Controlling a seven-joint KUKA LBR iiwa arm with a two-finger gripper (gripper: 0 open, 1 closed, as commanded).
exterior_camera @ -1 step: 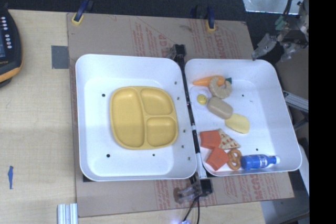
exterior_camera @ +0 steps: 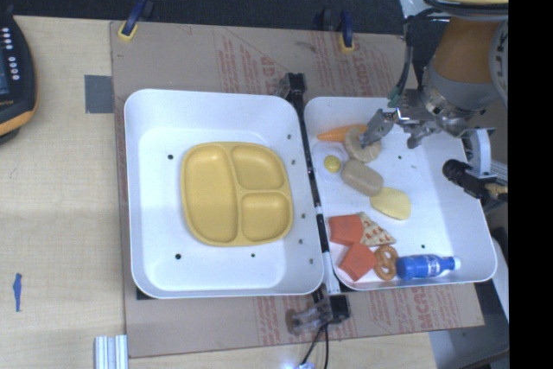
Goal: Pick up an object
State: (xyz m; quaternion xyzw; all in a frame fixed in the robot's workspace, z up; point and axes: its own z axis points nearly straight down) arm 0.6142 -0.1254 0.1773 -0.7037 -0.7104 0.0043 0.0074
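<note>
Food toys lie in the right white bin [exterior_camera: 467, 220]. An orange carrot [exterior_camera: 335, 134] sits at the back left, with a tan round piece [exterior_camera: 361, 149] beside it and a small yellow ball [exterior_camera: 332, 162] just in front. Further forward lie a tan oblong piece [exterior_camera: 361, 177] and a pale yellow piece [exterior_camera: 391, 203]. Along the front are red blocks [exterior_camera: 350, 242], a pretzel [exterior_camera: 385, 262] and a blue bottle [exterior_camera: 425, 266]. My gripper [exterior_camera: 396, 132] hangs low over the back of this bin, open. Its left finger [exterior_camera: 378, 126] is right at the tan round piece, and only bare bin floor shows between the fingers.
The left white bin [exterior_camera: 155, 186] holds a yellow divided plate [exterior_camera: 236, 192]. A black clip [exterior_camera: 295, 85] sits where the two bins meet at the back. A black and orange pendant [exterior_camera: 13, 73] lies at the far left of the bench.
</note>
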